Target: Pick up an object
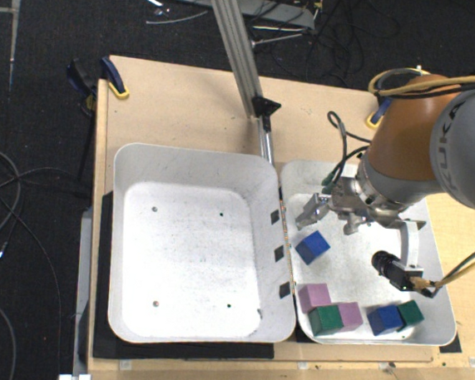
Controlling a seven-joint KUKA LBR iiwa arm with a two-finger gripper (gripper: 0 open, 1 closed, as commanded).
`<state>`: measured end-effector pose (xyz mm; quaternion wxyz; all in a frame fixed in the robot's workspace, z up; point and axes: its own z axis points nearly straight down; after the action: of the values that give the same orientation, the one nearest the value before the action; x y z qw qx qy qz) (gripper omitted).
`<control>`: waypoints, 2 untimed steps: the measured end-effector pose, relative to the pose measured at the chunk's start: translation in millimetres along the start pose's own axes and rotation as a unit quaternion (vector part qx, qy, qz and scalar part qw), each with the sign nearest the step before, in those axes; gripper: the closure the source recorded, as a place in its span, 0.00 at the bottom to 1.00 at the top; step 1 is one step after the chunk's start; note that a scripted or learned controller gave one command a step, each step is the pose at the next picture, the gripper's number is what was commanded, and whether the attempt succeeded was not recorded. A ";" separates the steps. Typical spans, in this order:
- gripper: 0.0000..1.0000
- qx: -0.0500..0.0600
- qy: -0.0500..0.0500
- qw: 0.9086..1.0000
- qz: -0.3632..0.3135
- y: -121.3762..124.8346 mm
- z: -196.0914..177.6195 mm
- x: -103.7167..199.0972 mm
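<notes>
1 blue cube (313, 247), tilted, under hand (330, 216).

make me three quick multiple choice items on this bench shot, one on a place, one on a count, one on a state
1. Where do the blocks lie?
A. left bin
B. right bin
C. bare bench

2. How many blue blocks show?
A. one
B. two
C. four

3. The blue block nearest the gripper is
A. resting on the bin floor
B. lifted clear of the bin
C. stacked on a green block

Answers: 1 B, all lie in the right bin. 2 B, one blue block near the gripper, another at the front. 3 A, it sits on the floor, apart from the others.
</notes>
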<state>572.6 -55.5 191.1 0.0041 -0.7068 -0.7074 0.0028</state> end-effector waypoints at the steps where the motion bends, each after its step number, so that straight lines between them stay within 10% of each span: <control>1: 0.00 -0.011 -0.003 1.000 0.001 49.0 -95.2 -45.9; 2: 0.00 -0.005 0.000 1.000 -0.004 56.3 -85.9 28.1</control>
<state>629.7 -27.5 276.5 0.0001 -0.7040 -0.7102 -0.0010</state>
